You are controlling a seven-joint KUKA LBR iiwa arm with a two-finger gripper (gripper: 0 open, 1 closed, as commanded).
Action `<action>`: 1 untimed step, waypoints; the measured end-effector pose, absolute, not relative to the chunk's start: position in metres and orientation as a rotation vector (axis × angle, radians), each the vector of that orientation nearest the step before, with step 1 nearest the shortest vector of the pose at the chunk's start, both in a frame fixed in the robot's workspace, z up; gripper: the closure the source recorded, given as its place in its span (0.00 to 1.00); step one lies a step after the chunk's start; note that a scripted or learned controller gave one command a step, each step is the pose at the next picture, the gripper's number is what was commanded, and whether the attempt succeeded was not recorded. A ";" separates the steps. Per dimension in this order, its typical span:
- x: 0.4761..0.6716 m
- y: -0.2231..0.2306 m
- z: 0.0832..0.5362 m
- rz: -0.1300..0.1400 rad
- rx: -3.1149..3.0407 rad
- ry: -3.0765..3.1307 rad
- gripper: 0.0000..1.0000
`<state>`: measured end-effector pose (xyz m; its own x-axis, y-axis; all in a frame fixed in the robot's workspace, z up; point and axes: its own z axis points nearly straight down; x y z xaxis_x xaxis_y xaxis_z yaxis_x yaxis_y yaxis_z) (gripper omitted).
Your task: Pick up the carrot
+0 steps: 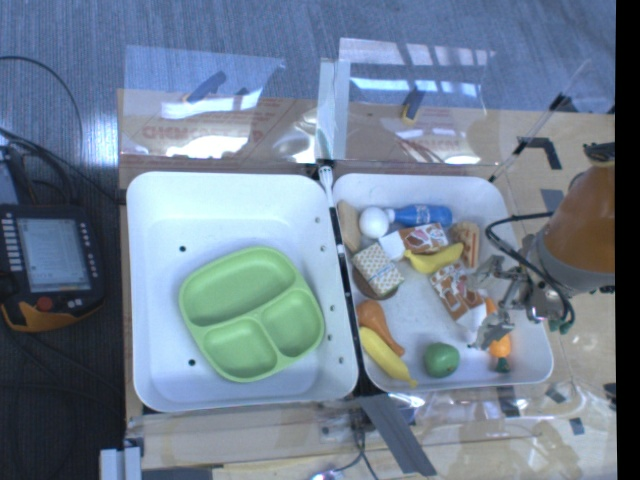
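A small orange carrot (501,346) with a green end lies near the front right corner of the right bin (520,373). My gripper (496,328) hangs directly over it, touching or almost touching its top; whether it grips the carrot is hidden. The arm's orange band (588,223) is over the bin's right rim. A second orange tapered piece (374,319) lies at the bin's front left beside a yellow banana (388,356).
The right bin also holds a green lime (440,359), a snack packet (457,290), a second banana (436,260), a blue bottle (420,215), a white ball (373,222) and a waffle-like box (377,267). A green divided plate (250,313) sits in the left bin (150,268).
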<state>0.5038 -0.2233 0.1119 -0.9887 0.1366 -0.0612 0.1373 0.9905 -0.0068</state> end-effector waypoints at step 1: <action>0.503 -0.220 0.112 -0.017 0.343 3.061 0.00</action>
